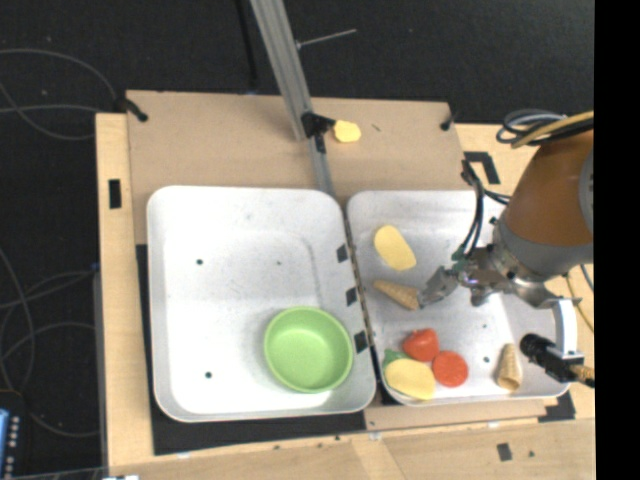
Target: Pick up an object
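- Still unfinished: claw (437, 290) low inside the right bin (440, 208), nothing visibly held; how wide it stands, cannot tell.
- Nearest candidate: brown cone (397, 294), just to its left, lying flat on the bin floor.
- Also within reach: yellow piece (394, 248) up-left, red pieces (422, 344) and a yellow one below.
- Tight leftward against the dividing bin walls; more bare floor above the claw.

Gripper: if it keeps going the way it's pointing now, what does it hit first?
Most likely the tan cone, lying just ahead of the gripper toward the divider between the bins. Height above the right bin floor is unclear, so it might pass over.
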`<state>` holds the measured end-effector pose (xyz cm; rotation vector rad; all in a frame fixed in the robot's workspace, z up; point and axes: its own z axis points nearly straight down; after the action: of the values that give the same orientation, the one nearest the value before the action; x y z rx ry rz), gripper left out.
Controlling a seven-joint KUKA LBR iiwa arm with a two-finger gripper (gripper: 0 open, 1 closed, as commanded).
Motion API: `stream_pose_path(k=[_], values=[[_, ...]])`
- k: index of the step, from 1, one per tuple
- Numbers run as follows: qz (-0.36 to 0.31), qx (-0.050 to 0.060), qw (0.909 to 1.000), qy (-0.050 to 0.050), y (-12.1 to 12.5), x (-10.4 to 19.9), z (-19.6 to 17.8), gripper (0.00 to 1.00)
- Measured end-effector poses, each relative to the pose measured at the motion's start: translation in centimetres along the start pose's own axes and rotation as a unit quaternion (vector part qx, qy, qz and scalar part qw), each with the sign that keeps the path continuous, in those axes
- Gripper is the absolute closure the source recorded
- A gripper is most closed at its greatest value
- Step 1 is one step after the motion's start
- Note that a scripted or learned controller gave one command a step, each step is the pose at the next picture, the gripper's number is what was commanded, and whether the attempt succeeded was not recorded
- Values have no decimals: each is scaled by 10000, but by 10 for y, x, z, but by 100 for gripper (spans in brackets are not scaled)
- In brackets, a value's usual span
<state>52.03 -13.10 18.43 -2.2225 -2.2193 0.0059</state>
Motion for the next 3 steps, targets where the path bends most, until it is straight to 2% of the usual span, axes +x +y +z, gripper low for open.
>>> stream_pose_path(k=[1,2,3], values=[[0,4,10000,4,-3,7,47,0],[18,-34,10000,19,-1,7,34,100],[-26,-56,10000,4,0,10,-29,100]])
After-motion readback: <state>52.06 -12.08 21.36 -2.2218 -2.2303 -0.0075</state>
